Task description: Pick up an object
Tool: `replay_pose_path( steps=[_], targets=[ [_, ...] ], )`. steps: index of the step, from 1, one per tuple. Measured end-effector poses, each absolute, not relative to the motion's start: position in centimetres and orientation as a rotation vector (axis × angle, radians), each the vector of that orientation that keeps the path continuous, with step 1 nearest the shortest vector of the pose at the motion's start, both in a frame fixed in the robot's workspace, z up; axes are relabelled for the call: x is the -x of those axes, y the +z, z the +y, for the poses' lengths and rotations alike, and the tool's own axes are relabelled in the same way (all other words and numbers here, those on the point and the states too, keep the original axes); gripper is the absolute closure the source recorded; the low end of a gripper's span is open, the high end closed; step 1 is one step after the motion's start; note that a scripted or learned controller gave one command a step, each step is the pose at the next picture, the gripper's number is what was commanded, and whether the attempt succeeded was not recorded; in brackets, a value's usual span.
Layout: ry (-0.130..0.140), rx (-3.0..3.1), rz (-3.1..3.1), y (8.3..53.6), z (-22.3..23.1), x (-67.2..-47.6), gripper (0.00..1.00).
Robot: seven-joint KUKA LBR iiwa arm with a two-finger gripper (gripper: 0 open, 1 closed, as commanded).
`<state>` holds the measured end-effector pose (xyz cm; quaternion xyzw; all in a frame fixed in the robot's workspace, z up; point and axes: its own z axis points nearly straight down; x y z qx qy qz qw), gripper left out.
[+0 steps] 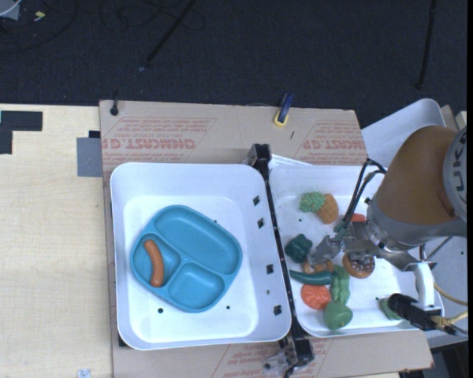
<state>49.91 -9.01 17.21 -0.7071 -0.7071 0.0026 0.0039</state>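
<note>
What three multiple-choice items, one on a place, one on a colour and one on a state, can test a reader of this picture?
1. Where does the orange sausage-shaped toy lie?
A. in a compartment of the blue divided plate
B. in the right white bin
C. on the cardboard

2. What colour is the divided plate?
A. red
B. blue
C. yellow

3. How does the divided plate sit?
A. flat in the left white bin
B. standing on edge
C. upside down

Answers: 1 A, the orange sausage-shaped toy rests in the blue divided plate's left compartment; 2 B, its surface is blue; 3 A, its compartments face up inside the left white bin.
</note>
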Motion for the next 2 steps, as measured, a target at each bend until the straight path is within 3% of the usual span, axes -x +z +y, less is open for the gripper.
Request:
replay_pose_path(
  steps=[1,2],
  targets=[
    [0.007,2.216,-2.217,11.4,-8.8,-49.8,0.0],
    [-0.013,2.244,-2.237,9.4,-9.2,-50.5,0.0]
  ],
)
